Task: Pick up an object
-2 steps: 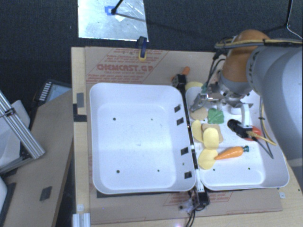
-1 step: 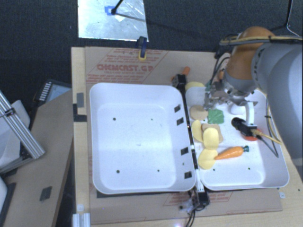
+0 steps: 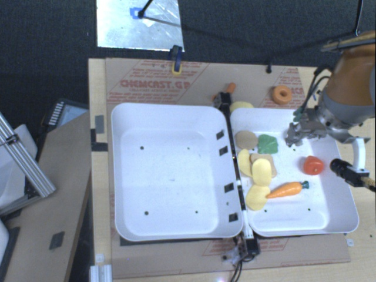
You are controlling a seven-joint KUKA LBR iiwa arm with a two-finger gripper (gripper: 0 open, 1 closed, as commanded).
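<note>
Lowest in the right bin (image 3: 341, 216), a carrot (image 3: 286, 189) lies beside yellow pieces (image 3: 259, 175). Near the tomato (image 3: 313, 165), the gripper (image 3: 295, 135) hangs over the bin, perhaps empty; its blurred tip hides the fingers' state.

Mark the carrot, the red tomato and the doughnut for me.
carrot (image 3: 284, 189), camera view, middle of its orange body.
red tomato (image 3: 313, 165), camera view, centre of its top.
doughnut (image 3: 282, 94), camera view, on its ring, outside the bins.

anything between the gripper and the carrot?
In the camera view, the red tomato lies roughly between the gripper and the orange carrot, slightly right of the direct line; otherwise bare white bin floor.
</note>
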